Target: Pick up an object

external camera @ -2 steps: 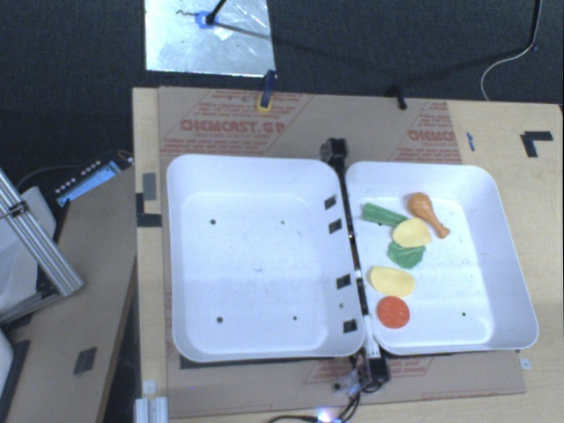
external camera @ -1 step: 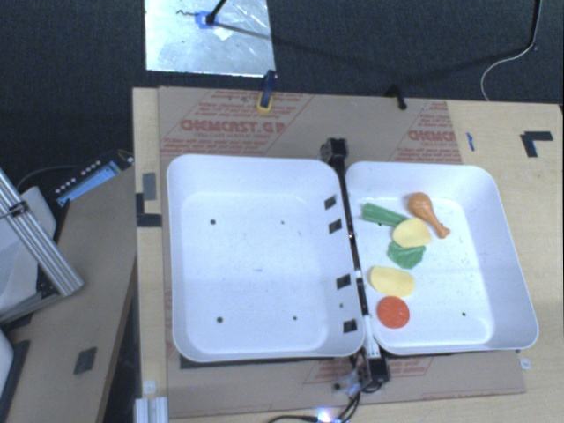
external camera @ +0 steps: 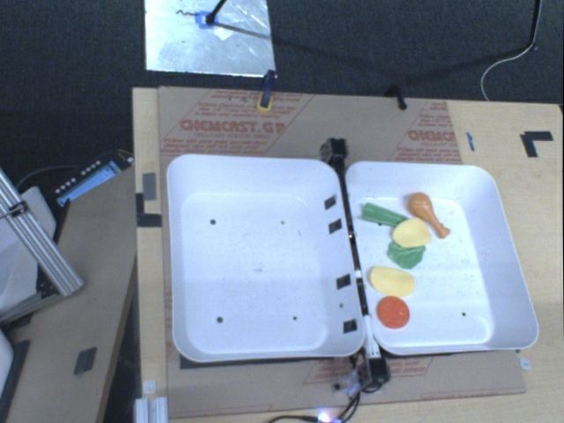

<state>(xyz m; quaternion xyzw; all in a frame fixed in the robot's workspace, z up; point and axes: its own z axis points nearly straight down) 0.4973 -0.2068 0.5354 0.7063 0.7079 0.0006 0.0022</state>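
Note:
The right bin [external camera: 493,263] holds several toy food pieces near its left side. An orange drumstick [external camera: 427,212] lies at the top, with a long green piece [external camera: 384,213] to its left. Below them sits a yellow lump [external camera: 411,233] on a darker green piece [external camera: 406,255]. Further down lie another yellow piece [external camera: 391,280] and a red round piece [external camera: 393,312].
The left bin [external camera: 256,258] stands beside the right one, joined by a black divider strip [external camera: 351,254]. Both rest on a brown cardboard sheet [external camera: 291,122]. A shiny metal plate [external camera: 208,23] lies beyond the bench, and a metal frame [external camera: 31,245] stands at the left.

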